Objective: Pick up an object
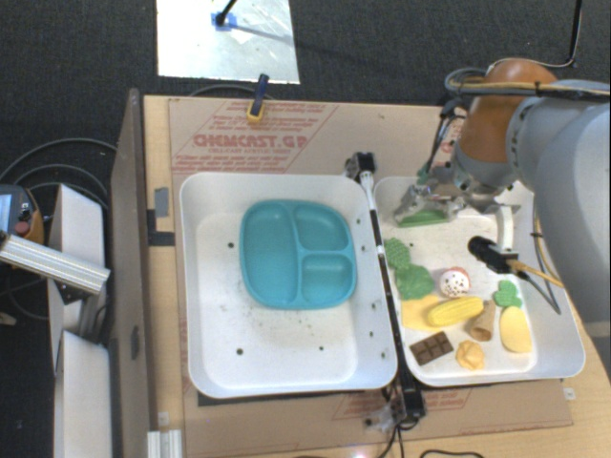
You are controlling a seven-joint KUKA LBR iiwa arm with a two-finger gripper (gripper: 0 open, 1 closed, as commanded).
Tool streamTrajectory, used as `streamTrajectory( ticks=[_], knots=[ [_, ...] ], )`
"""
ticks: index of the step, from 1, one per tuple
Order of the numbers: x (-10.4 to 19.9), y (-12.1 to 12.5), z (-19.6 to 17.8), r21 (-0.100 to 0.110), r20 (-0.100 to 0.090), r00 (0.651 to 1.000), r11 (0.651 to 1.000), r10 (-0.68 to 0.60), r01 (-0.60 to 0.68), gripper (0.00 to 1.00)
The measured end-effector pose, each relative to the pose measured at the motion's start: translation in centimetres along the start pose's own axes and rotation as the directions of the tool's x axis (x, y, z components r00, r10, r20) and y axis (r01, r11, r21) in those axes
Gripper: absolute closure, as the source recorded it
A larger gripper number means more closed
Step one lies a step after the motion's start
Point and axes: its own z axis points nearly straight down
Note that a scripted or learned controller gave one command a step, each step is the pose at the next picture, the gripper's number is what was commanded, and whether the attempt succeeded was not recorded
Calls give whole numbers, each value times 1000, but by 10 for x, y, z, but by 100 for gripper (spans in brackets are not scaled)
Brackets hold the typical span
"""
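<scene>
Bench cardboard (250, 139) reads "CHEMCAST GP" (red print); fingers (420, 203) state unclear.

Fixed high above the bench, looking down at a slant on both bins (205, 284), moderately far off.

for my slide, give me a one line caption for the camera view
End effector low over the far end of the right bin beside toy food, with a teal divided plate in the left bin.
</scene>
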Motion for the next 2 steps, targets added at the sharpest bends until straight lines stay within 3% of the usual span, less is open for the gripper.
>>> streamTrajectory(
  ticks=[1,2],
  knots=[
    [-3,0,-15,-4,2,1000,1000,2,-2,100],
    [-40,-31,-118,-5,6,1000,1000,10,-10,100]
  ],
)
